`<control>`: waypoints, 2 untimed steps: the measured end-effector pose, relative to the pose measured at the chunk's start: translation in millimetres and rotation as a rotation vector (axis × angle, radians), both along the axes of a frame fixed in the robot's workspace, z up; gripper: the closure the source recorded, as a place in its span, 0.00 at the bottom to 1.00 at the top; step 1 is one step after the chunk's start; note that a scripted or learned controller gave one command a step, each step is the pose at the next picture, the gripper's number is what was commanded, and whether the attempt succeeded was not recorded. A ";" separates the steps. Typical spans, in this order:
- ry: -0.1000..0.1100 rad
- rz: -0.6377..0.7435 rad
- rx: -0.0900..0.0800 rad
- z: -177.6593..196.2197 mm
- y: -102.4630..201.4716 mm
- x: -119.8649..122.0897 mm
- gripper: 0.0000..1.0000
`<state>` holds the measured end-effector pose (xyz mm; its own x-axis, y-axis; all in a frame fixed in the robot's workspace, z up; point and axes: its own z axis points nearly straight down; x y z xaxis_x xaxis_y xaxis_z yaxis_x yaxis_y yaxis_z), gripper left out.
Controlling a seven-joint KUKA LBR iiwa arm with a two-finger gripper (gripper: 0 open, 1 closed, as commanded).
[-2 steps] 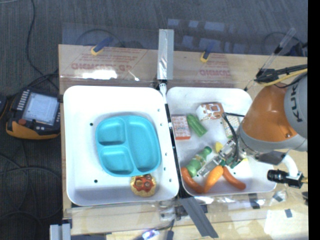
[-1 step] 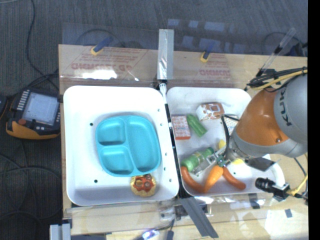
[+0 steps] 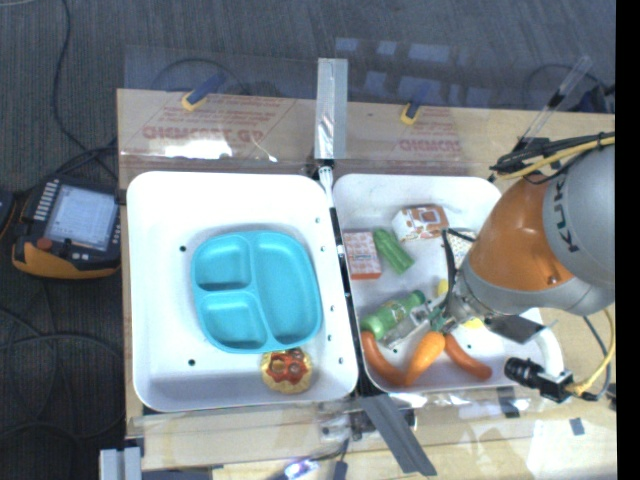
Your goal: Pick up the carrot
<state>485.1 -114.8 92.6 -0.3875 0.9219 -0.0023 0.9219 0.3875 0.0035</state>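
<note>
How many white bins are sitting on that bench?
2. The left shallow white bin holds a blue divided plate; the right shallow white bin holds toy food. The grey-and-orange arm covers part of the right one.

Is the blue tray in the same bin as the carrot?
No, the blue tray lies in the left bin, while the carrot lies in the right bin by the gripper.

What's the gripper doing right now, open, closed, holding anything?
Gripper: low in the right bin, right above the carrot; open or closed cannot be told, and no hold on the carrot is visible.
</note>
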 end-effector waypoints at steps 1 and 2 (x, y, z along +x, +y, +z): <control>0.007 -0.175 0.000 26.6 -21.8 3.4 0.00; -0.004 0.246 -0.002 -2.7 -20.9 1.6 0.00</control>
